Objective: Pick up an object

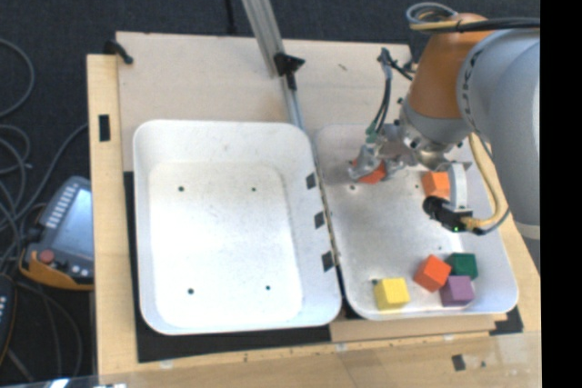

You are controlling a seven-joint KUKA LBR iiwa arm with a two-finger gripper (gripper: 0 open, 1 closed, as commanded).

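My gripper [366, 169] hangs over the far left part of the right bin [364, 232], reaching in from the right. A small orange-red block [372, 177] sits between its fingertips, and the fingers look shut on it. Another orange block [437, 183] lies just right of the wrist, partly hidden by the arm. Near the bin's front right corner lie a yellow block [394, 292], an orange block [433, 272], a green block [464, 265] and a purple block [457, 290].
The left bin [223, 227] stands beside the right one. A slanted metal post [259, 14] rises from behind the bins. A black cable with a connector [447, 213] loops off the arm over the right bin.
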